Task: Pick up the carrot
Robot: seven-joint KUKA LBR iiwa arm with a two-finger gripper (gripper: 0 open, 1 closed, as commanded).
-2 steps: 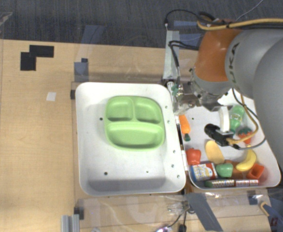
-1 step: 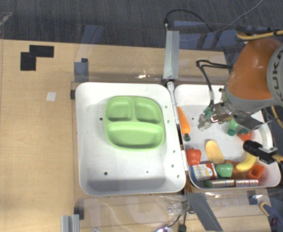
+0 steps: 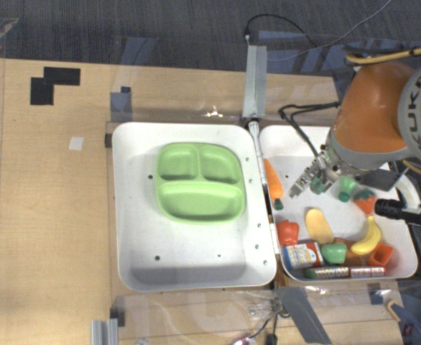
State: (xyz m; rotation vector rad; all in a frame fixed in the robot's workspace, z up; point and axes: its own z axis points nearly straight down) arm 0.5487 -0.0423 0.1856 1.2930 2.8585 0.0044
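- Hovering over the right bin (image 3: 412, 263), near its middle: the gripper (image 3: 302, 183), reaching in from the right on the grey arm (image 3: 383, 121) with the orange band.
- Showing fingers (image 3: 297, 188) slightly spread, pinching nothing.
- Lying along the left wall of the right bin, just left of the gripper and apart from it: the carrot (image 3: 272, 179), orange with a green tip (image 3: 278, 204) toward the near side.
- Resting below the carrot: a red pepper (image 3: 288, 231), with a yellow oval piece (image 3: 319, 225) just beside it.
- Sitting along the near wall: a small box (image 3: 302, 254), a green piece (image 3: 334, 251) and a banana (image 3: 368, 238).
- Sitting in the left bin (image 3: 135, 264): a green divided plate (image 3: 199, 181), with three compartments.
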